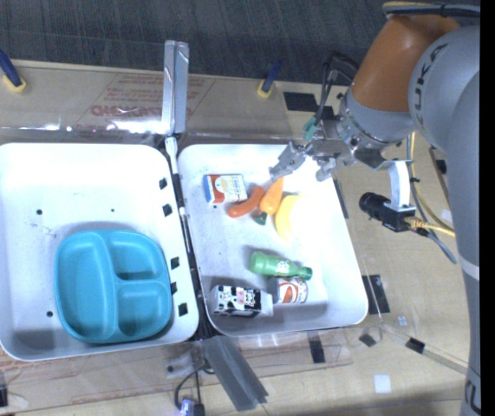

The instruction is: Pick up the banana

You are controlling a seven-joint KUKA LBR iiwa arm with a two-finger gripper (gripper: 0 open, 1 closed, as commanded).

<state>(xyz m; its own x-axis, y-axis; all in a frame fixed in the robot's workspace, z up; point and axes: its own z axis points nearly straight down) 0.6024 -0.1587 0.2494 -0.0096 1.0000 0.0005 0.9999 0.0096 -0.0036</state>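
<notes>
The tool [303,156] hangs over the upper right part of the right bin [344,258]; its fingers look spread apart with nothing between them, though they are small and hard to make out. The arm [420,68] behind it is cut off at the frame's right. The banana [285,215] lies just below and left of the tool, near the bin's right wall, touching an orange carrot [270,198]. A small carton [224,187] sits left of these. A green bottle [278,265], a can [291,292] and a black-and-white carton [238,300] crowd the bin's lower edge. The left bin [22,172] holds a blue tray [113,284].
</notes>
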